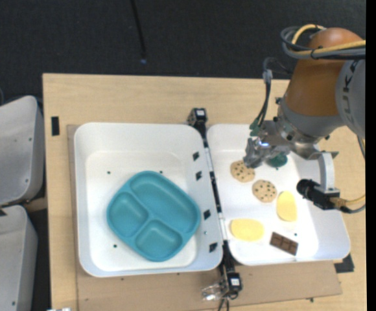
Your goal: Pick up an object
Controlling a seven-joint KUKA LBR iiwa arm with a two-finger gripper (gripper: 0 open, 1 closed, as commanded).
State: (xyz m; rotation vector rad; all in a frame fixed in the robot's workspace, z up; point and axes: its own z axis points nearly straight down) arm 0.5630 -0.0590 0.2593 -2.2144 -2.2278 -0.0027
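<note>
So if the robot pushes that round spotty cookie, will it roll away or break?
The cookie under the gripper lies flat in the right bin, so it would probably slide, not roll. It looks thin and stiff, so it may be hard to grab. Whether it would snap is hard to tell from here.
</note>
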